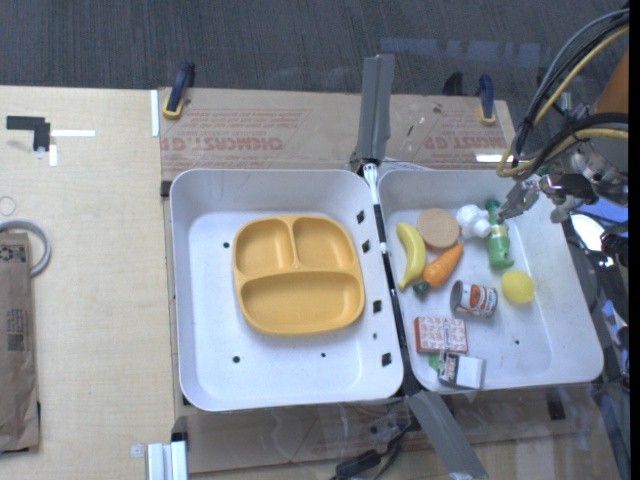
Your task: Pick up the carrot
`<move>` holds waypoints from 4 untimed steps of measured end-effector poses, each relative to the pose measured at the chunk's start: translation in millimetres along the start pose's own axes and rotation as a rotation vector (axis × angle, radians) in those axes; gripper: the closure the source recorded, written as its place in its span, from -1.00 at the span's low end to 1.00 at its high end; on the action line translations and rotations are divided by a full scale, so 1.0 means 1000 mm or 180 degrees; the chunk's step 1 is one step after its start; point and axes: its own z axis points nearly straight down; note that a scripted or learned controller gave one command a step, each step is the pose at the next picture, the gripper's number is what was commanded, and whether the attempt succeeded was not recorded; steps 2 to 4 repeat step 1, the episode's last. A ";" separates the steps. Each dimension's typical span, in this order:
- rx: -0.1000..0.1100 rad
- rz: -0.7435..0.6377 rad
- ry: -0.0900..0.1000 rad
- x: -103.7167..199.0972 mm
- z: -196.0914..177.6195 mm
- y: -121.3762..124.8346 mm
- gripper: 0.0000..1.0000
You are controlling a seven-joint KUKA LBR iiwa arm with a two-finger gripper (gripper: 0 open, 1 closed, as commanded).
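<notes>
Above right bin's (560,363) edge, end effector (530,196) hovers.

Bench (80,268) w/ two white bins (200,368) (560,358), brown bag (15,338) at left.

Carrot (443,265): small orange toy carrot with a dark green stub at its lower-left end. Lies flat on the floor of the right-hand white bin (560,353), right of frame centre. Tilted diagonally, thick tip pointing upper right, green end lower left. Sits just right of the yellow banana (409,254), touching or almost touching it. Thick end just below the round tan disc (438,228). Small can (474,299) lies near, to its lower right.
</notes>
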 end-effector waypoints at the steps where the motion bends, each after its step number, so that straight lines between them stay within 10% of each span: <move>1: -0.0003 -0.0832 -0.0004 0.067 0.127 0.012 -1.00; 4: -0.0003 -0.0832 -0.0004 0.067 0.127 0.012 -1.00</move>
